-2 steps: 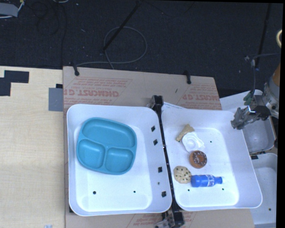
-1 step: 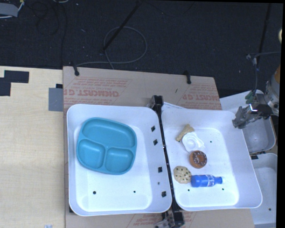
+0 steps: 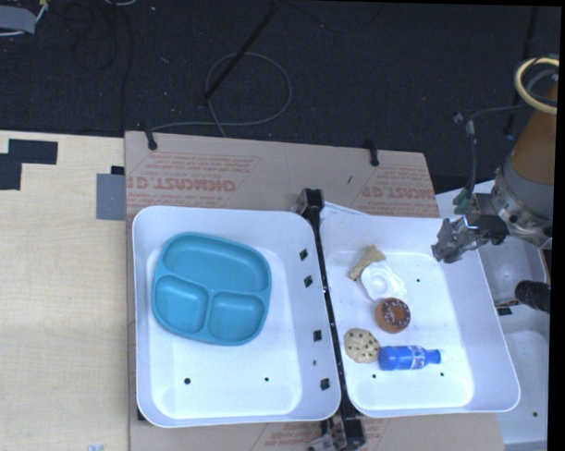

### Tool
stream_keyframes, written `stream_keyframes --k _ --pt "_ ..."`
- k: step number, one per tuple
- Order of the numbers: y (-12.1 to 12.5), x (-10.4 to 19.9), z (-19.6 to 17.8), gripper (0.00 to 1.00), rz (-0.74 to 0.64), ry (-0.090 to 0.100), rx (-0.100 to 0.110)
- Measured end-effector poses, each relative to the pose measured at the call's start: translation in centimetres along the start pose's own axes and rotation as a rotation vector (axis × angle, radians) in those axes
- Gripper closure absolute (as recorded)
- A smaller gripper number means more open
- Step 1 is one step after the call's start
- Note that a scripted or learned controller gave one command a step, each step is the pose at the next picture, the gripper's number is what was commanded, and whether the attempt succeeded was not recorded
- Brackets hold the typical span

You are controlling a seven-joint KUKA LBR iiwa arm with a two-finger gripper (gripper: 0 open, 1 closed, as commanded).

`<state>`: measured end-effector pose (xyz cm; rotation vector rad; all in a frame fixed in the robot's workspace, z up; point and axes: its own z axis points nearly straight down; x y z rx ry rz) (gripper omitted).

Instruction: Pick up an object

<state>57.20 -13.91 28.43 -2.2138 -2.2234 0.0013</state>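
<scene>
Two shallow white bins sit side by side on the table; we take the divider (image 3: 319, 295) between them as our landmark.

Item 1, the bin left of the divider (image 3: 166, 392): holds one blue sectioned plate (image 3: 210, 289), lying flat, three compartments, nothing in them that we can see.

Item 2, the bin right of the divider (image 3: 462, 383): holds five small things, all close to the divider side. A tan wedge-shaped piece (image 3: 364, 263) lies farthest back; a white rounded piece (image 3: 382, 282) touches it; a chocolate doughnut (image 3: 392, 314) sits just in front; a cookie (image 3: 360, 345) lies nearest the divider; a blue bottle (image 3: 407, 357) lies on its side just beside the cookie.

Item 3, the tool (image 3: 451, 242): hangs over the back right edge of that bin, well apart from the things, holding nothing. We cannot tell how its jaws stand.

Handling note: we judge the bottle light, stiff and smooth, likely to roll; best taken across its body at mid-length. The doughnut looks like a toy, light and firm, and could be gripped across its width.
</scene>
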Motion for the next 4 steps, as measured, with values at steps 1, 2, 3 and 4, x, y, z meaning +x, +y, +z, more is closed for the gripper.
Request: stream_keyframes --k 1,2,3,4 --pt "-0.8 6.1 1.6 1.0 0.0 0.001 0.002" --pt "-1.6 11.3 3.6 1.0 0.001 0.0 0.003" --pt "-2.1 16.4 3.4 1.0 0.0 -0.001 0.001" --pt "-1.8 20.7 4.5 1.0 0.001 -0.001 0.004"
